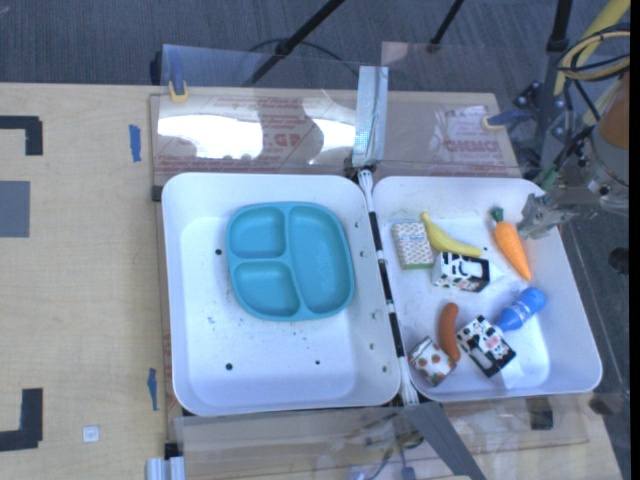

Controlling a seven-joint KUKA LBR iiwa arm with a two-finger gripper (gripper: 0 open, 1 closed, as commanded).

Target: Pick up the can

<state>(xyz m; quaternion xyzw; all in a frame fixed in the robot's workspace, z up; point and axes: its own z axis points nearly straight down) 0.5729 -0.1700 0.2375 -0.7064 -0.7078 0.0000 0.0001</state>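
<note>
- Two white bins side by side on a pale bench (80, 268), seen from above at a slant.
- Left bin (190, 208): one blue divided plate (290, 260), nothing else but a few dark specks.
- Right bin (572, 363): crowded with small toy foods.
- Can (432, 361): small, brown and white, apparently lying tilted in the near left corner of the right bin, close against the wall shared with the left bin.
- Just beside the can: a red-brown sausage (449, 330), touching or nearly touching its upper right side, and a cow-print box (486, 346) a little further right.
- Elsewhere in that bin: a banana (447, 238), a carrot (512, 250) and a blue bottle (521, 308).
- Hand (538, 216): grey, hovering at the far right edge of the right bin, just beside the carrot's top and well apart from the can; spread or pressed together, cannot tell from this angle; nothing seen held.
- Likely step: reaching not yet started, with the whole bin to cross diagonally.
- Risk: closing on the carrot by mistake, given how near it is.
- Risk: snagging the sausage or the box on the way down, given the crowding round the can.
- Risk: striking the bin wall, given the can's corner spot.
- Risk: the can rolling or slipping out of a pinch, given its round, tilted body.
</note>
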